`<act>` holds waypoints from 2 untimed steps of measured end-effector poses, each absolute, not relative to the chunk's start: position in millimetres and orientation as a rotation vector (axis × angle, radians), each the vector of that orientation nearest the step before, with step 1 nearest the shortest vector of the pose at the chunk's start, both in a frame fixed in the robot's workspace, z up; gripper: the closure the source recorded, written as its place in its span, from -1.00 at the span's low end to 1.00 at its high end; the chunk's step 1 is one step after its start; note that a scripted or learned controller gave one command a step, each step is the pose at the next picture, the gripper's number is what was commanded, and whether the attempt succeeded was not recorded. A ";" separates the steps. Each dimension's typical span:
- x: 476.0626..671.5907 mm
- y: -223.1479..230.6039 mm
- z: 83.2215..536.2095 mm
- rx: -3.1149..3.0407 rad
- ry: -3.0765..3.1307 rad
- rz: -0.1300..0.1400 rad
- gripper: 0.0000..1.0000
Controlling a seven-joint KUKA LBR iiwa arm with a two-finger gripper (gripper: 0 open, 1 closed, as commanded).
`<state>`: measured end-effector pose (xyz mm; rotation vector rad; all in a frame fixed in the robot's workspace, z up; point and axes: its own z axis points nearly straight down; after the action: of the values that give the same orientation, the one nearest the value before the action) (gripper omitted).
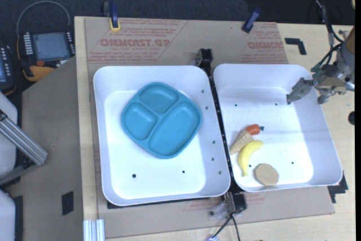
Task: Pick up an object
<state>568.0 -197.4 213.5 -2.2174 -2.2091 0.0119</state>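
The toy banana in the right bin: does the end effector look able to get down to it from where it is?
Probably yes. The end effector hangs over the right bin's far right side, with bare floor between it and the banana; the cone-shaped piece and round cookie crowd it.

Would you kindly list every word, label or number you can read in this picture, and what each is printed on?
"CHEMCAST GP": red print, repeated in rows on the brown paper-faced board under the two white bins.
Smaller red lines beneath it: too blurred to read.
Screen of the grey handheld pendant at far left: too small to read.
Blue divided plate: no text.
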 end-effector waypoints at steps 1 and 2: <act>571.1 -196.7 221.4 -2.222 -2.222 0.000 -1.00; 576.9 -194.0 161.1 -2.219 -2.219 0.003 -1.00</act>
<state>576.9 -194.0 161.1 -2.2186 -2.2191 0.0027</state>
